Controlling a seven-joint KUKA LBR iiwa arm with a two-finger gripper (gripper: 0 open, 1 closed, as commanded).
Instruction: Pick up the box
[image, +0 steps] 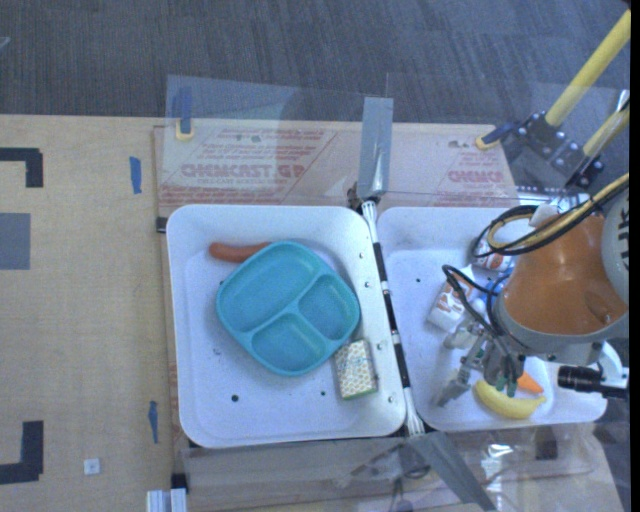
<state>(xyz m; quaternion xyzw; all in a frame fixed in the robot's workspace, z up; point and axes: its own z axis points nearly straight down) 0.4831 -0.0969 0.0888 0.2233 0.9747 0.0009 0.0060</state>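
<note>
A small white box with orange print (445, 305) lies in the right bin (420, 260), near its left wall and partly behind dark cables. A flat yellow-green patterned box (355, 370) lies in the left bin (190, 330), by the front right corner. My gripper (462, 378) hangs low over the front of the right bin, pointing down and left. It is just below the white box and beside a banana (510, 400). Nothing shows in its grasp.
A teal divided plate (288, 308) fills the middle of the left bin, with an orange sausage-shaped piece (235, 251) behind it. A small orange carrot-like piece (530, 382) rests on the banana. The arm's orange band (560, 285) covers the right bin's right side.
</note>
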